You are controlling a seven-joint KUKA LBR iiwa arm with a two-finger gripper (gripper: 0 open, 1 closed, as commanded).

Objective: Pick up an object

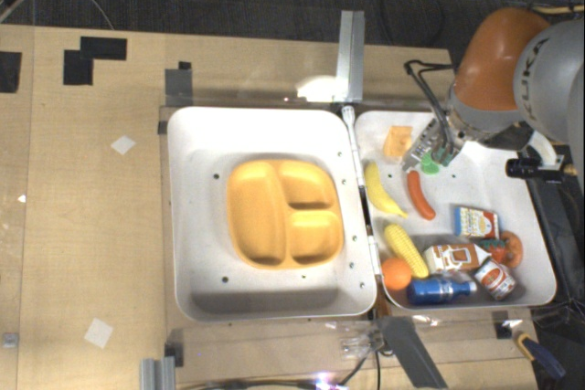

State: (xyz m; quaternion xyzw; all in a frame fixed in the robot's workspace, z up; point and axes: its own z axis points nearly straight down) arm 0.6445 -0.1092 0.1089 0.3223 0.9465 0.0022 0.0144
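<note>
Grey arm with orange band reaching in from the right, gripper point(430, 152) low over the right white bin point(530, 224). Fingers too blurred to tell apart or together. Just beside: small green object point(431, 165), red sausage point(420, 195), orange cracker-like piece point(398, 142). Yellow divided plastic tray point(283, 212) lying in the left white bin point(196, 196).

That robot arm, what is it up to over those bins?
The arm reaches from the right over the right bin, which holds toy food: a banana, a sausage, corn, an orange and small packages. Its gripper hangs above the sausage, with something green at its tip. The left bin holds a yellow tray. Nothing is clearly lifted yet.
</note>
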